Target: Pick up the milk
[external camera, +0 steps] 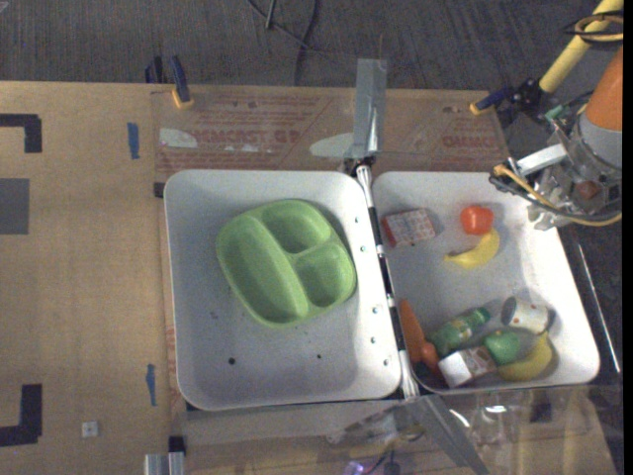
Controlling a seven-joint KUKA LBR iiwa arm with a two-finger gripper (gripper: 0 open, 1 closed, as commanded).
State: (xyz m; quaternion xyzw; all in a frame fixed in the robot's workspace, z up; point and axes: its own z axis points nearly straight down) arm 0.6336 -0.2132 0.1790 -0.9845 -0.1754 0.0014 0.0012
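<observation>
**A:** Where's the milk? [409, 227]

**B:** Flat in the right bin [579, 295], top-left corner, apart from the pile, so easy reach. Pincer [556, 198] hovers over the bin's far right rim; can't tell its state.

The right bin [579, 295] has open floor through its middle and far-right part, between the banana [475, 252] and the near-corner heap. That heap is crowded: green bottle [459, 329], can [525, 315], a second banana [531, 360], a white-capped carton [469, 365] and a carrot [414, 334] touch or overlap. The milk [410, 227] lies near the divider wall, with bare floor around it. An orange pepper [476, 218] sits beside the banana. In the left bin [188, 265], the green plate [286, 260] takes the centre; its near strip is bare.
</observation>
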